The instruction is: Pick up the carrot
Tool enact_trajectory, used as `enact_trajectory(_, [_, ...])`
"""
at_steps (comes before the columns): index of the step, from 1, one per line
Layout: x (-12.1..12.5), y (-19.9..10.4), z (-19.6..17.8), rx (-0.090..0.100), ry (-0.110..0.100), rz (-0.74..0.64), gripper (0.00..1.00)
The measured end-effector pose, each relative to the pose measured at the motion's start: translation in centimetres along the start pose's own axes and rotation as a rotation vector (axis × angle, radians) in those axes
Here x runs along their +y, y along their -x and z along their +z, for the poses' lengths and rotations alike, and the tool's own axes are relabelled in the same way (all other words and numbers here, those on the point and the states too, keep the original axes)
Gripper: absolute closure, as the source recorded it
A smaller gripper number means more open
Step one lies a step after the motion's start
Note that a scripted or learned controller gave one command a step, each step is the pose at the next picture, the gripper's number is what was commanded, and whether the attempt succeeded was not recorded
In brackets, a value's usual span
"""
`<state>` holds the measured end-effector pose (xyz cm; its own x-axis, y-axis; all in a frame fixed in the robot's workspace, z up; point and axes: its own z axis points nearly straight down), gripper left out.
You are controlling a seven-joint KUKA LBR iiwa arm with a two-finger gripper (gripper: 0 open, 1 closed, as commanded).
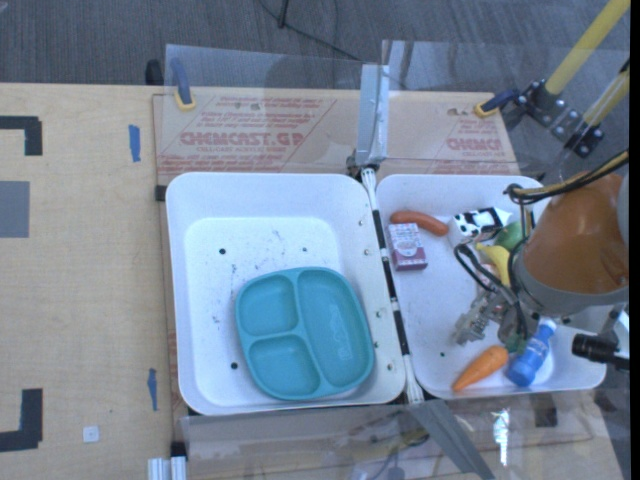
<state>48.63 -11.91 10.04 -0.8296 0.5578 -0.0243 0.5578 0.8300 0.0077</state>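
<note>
The carrot (480, 367) lies in the right bin (432, 368), down at abt 6 o'clock of that bin's floor, near the front wall. It lies flat, narrow end toward 8 o'clock, fatter end toward 2 o'clock, where it sits just beside or touching a blue bottle (530, 356); which of the two can't be told.

The gripper (487, 320) hangs just above the carrot, at abt 12 o'clock from it. It's a tangle of metal and cables from this angle, so open vs shut can't be told. Nothing shows between its tips.

Handling, as a guess: looks like a toy carrot, prob light, stiff plastic or rubber w/ a smooth skin, so not fragile but apt to slip or roll. The taper matters: a pinch near the tip would likely squirt it out. Best hold seems mid-body or a bit toward the fat end, gripper closing across the short axis, i.e. along the 10-to-4 line. The bottle crowds the fat end, so a finger coming down there could knock it.

Other bits in the right bin: a sausage-like toy (420, 222) at 11 o'clock, a small pink box (406, 246) below it. The left bin (200, 268) holds a teal divided plate (302, 332).
</note>
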Motion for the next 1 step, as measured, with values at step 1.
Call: enact_trajectory(1, [-2.18,4.95,-6.66,0.017,-0.008,0.239,1.00])
